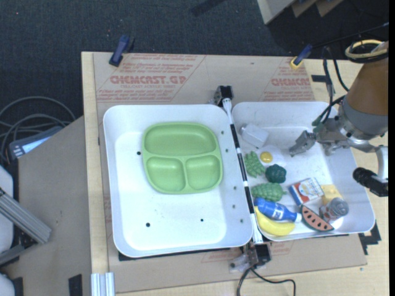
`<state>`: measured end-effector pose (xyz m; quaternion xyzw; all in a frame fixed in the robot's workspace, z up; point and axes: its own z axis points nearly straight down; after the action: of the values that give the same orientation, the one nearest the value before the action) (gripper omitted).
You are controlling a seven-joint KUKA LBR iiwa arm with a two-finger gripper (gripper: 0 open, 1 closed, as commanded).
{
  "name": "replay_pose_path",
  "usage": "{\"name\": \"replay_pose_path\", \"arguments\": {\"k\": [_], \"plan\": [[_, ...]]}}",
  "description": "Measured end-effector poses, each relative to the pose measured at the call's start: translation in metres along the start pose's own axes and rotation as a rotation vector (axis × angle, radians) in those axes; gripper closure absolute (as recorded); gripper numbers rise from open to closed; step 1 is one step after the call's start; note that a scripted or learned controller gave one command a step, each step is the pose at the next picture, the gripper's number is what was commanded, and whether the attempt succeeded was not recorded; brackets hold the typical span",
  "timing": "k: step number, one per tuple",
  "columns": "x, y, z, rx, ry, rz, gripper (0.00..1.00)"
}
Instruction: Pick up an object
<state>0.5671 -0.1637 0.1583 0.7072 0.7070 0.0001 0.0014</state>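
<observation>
The grey two-finger tool point(302, 144) is hovering over the upper part of the right shallow white plastic bin point(364, 193), above bare floor, with its fingers looking spread and nothing between them. The candidate objects are lying lower in that bin: a small yellow ball point(266, 158), a dark green knobbly toy point(276, 174), a yellow plastic banana point(274, 227), a blue bottle-shaped toy point(278, 211), a watermelon slice toy point(316, 219) and a red-and-white carton point(307, 190). The left bin point(123, 165) is holding a light green divided plastic tray point(182, 156). The arm seems to be approaching, not yet grasping. Next it is likely needing to shift toward the pile, centre over one piece, descend and close.
</observation>
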Motion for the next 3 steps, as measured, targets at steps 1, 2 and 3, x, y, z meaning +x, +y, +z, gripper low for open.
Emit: {"name": "replay_pose_path", "arguments": {"k": [1, 2, 3], "plan": [[0.056, -0.053, 0.043, 0.004, 0.002, -0.001, 0.0], [0.003, -0.081, 0.07, -0.007, -0.002, 0.0, 0.0], [0.005, -0.079, 0.059, -0.013, 0.0, -0.003, 1.0]]}}
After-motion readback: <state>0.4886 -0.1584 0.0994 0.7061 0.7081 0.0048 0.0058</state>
